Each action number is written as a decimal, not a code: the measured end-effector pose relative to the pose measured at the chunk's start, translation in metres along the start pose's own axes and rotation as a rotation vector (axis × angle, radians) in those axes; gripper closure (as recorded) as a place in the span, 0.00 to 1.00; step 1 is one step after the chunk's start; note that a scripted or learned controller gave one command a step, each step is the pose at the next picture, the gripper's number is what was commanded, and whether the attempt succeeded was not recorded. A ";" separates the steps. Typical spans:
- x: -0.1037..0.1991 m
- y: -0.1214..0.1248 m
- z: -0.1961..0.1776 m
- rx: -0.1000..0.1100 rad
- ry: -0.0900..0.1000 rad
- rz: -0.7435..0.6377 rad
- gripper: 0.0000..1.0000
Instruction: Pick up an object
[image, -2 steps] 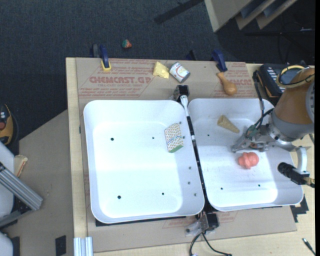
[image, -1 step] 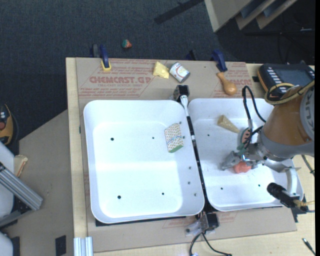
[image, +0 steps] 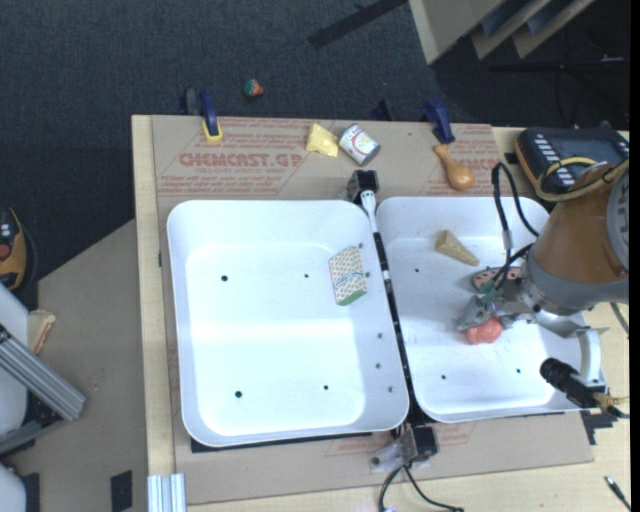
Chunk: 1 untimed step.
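Over the right bin (image: 440, 385), the hand (image: 482, 313) sits low, touching a red object (image: 484, 332) — whether it grips cannot be told. Nearby lies a tan wedge (image: 455, 247); the left bin (image: 200, 300) holds a patterned box (image: 348, 274).

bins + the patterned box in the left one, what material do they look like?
Bins: probably moulded plastic, smooth white with a slight sheen; rounded corners and raised rims suggest it. Patterned box: looks like printed cardboard, matte, with flat faces and crisp edges, though the view is too coarse to be sure.
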<state>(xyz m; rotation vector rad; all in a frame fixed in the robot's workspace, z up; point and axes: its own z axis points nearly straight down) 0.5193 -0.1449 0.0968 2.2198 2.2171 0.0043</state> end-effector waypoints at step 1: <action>0.099 0.022 -0.093 -0.005 0.002 -0.011 1.00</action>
